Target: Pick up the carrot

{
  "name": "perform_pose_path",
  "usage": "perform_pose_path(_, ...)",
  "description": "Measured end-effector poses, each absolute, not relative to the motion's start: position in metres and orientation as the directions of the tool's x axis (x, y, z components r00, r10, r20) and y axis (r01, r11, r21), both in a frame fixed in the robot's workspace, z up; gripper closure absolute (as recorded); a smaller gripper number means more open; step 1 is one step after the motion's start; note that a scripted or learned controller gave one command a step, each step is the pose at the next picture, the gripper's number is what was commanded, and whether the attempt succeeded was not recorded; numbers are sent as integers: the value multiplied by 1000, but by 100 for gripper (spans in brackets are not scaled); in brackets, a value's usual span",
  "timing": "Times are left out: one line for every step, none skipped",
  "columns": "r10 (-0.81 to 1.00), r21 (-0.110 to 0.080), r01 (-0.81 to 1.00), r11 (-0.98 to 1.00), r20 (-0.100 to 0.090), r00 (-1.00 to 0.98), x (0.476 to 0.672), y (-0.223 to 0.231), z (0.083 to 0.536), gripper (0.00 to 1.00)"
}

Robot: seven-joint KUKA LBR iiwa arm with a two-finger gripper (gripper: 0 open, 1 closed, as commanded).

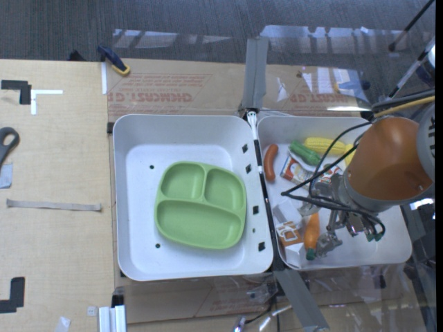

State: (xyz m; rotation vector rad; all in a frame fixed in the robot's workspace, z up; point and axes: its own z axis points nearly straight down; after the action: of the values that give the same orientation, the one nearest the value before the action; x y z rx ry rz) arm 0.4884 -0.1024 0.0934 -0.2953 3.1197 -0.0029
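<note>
Carrot (312,231) was seen in the right bin (387,254), near front wall, w/ gripper (331,239) just beside it. Grip state couldn't be told. Risk judged: fingers could snag packets (289,234) touching carrot, or carrot could be nudged aside.

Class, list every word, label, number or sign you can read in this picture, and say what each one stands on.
Red lettering on the cardboard sheet behind the left bin: it appears mirrored or upside down and too blurred to read.
Small packets and a card in the right bin: printing too small to read.
Green divided plate: no text.
</note>
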Motion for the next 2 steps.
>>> perform_pose_path(-190,-6,-190,982,-15,-982,492,-102,104,100)
perform_pose_path(-194,-9,-194,981,-21,-981,495,-101,114,100)
